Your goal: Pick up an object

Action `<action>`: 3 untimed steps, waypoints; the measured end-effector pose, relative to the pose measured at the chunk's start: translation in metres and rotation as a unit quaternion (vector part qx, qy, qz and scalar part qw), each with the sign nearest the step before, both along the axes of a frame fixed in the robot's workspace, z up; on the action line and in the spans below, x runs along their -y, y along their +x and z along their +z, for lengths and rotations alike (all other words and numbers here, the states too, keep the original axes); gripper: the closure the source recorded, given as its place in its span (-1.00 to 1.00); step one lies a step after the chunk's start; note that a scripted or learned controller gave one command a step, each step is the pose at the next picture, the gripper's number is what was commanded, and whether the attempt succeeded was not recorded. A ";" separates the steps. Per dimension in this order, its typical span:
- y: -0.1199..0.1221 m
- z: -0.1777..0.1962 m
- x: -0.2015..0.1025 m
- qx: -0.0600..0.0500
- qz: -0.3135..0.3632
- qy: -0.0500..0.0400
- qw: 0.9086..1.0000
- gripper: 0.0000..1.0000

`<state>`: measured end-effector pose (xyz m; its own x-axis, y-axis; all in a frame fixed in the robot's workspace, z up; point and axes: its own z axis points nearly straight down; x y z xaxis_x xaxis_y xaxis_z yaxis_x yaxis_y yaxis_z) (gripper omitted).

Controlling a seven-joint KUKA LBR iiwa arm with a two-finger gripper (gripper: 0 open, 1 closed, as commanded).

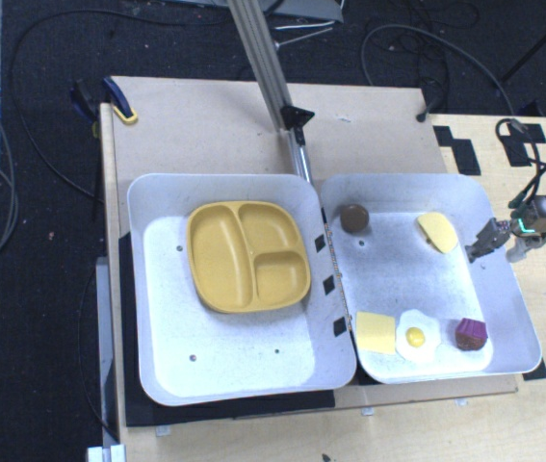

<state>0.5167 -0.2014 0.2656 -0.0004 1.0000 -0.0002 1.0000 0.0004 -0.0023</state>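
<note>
One end effector point(500, 240), seemingly empty, over right bin point(504, 287) rim.

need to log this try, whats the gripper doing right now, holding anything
gripper: at the right rim of the right bin, nothing seen between its fingers; open or shut cannot be told.

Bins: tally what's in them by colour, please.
Yellow: 3, namely tray, wedge, block
White and yellow: 1, fried egg
Brown: 1, round piece
Purple: 1, lump
Total: 6
</note>
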 end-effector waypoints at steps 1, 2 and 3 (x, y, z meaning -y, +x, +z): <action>0.001 0.001 0.000 0.001 0.000 0.000 1.000 -1.00; -0.006 -0.060 -0.004 -0.002 -0.001 0.001 1.000 -1.00; -0.016 -0.112 -0.010 -0.001 -0.001 0.001 1.000 -1.00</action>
